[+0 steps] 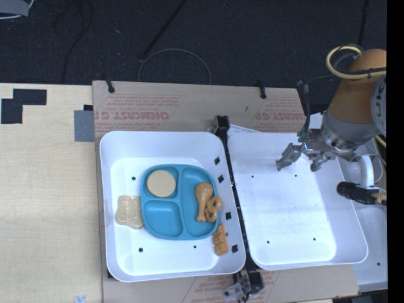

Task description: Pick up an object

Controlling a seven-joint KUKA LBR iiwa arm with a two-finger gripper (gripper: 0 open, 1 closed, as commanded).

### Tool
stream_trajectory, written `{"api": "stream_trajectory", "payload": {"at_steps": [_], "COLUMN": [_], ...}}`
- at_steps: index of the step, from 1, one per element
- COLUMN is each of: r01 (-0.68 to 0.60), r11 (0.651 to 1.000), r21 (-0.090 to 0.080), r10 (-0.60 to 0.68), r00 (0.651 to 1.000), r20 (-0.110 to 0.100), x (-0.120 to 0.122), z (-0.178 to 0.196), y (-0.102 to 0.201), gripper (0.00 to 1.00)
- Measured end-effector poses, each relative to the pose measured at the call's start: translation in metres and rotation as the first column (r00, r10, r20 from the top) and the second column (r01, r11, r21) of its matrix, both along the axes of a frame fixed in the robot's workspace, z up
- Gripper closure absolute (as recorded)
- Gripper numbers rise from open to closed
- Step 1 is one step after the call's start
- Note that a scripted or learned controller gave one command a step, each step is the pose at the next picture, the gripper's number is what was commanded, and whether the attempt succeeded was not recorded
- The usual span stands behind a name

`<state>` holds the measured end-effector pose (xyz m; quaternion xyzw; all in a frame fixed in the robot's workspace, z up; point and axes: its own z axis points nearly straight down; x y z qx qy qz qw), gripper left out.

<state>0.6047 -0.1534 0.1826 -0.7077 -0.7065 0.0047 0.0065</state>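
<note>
The claw [302, 160] hangs over the upper right part of the right bin [297, 232], its fingers spread wide with nothing between them. Everything to pick lies well apart from it, in the left bin [106, 201]. There a blue plate [165, 219] with three compartments holds a round tan disc [161, 183] in its upper left one and a tan pretzel [207, 202] in its long right one. A pale toast [130, 211] lies on the bin floor, touching the plate's left edge. A small tan chunk [219, 240] sits just beside the plate's lower right corner, close against the bin's right wall. The two bins' meeting rims stand between the claw and these things. Both bins rest on cardboard [189, 109] on the bench [44, 201].
</note>
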Motion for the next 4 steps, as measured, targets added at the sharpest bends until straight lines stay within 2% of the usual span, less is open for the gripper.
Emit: {"api": "stream_trajectory", "payload": {"at_steps": [1,2,3,4], "r01": [-0.002,-0.002,-0.005,-0.003], "r11": [1.000,1.000,1.000,1.000], "r21": [-0.003,-0.002,-0.001,-0.002], "r10": [0.002,0.002,0.005,0.003], "r00": [1.000,1.000,1.000,1.000], "r20": [0.015,0.010,0.008,0.011], "x": [0.003,0.001,0.008,0.008], "z": [0.008,-0.034,-0.094,-0.095], "y": [0.000,0.001,0.004,0.004], "gripper": [0.00,0.00,0.00,0.00]}}
